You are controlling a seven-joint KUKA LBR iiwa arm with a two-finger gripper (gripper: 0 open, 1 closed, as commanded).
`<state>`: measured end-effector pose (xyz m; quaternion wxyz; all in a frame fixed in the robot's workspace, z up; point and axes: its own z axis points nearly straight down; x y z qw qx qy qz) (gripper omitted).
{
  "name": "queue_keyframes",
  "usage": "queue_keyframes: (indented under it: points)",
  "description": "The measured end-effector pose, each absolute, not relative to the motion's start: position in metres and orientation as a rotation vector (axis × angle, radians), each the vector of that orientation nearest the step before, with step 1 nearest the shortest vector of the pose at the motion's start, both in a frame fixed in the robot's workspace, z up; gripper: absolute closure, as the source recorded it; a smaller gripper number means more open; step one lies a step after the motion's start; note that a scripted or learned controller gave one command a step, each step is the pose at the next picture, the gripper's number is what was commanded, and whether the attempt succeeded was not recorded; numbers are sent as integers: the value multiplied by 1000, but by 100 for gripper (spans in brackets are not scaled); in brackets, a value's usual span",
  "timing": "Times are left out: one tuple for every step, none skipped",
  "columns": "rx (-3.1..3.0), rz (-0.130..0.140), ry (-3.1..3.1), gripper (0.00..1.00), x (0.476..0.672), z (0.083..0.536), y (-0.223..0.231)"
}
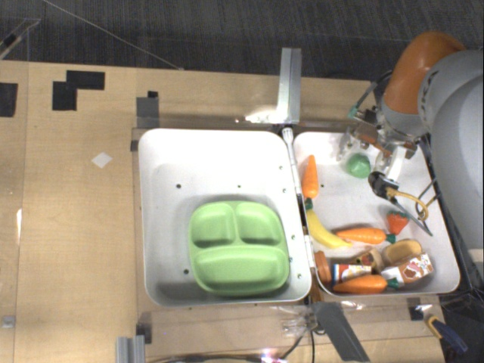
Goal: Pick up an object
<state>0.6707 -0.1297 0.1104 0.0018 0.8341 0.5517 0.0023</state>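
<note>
1. The gripper is hanging over the far part of the right bin, below the arm's grey wrist and orange band. Whether it is released or clenched cannot be told from this slant; its lower parts are blurring into cables and brackets.
2. A small, round, pale green object, smooth like a toy lime or ball, is lying just beside the gripper on the bin floor. Contact between them cannot be told, and nothing is visibly sitting in the gripper.
3. The right bin is a shallow white plastic tray with rounded corners, holding a clutter of toy food.
4. Orange carrot-like pieces are numbering three: one upright carrot against the left wall, one lying carrot in the middle, and one near carrot by the front wall.
5. One curved yellow banana is lying between the upright carrot and the lying carrot, touching the latter's tip.
6. One small red strawberry-like piece is sitting near the right side.
7. A brown and white heap of packaged items is filling the front right corner; its count cannot be told.
8. The left bin is bearing one glossy green divided plate with three compartments.
</note>
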Motion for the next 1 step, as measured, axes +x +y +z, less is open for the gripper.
queue_keyframes:
  points:
    - [2659, 7, 1669, 0, 651, 125, -118]
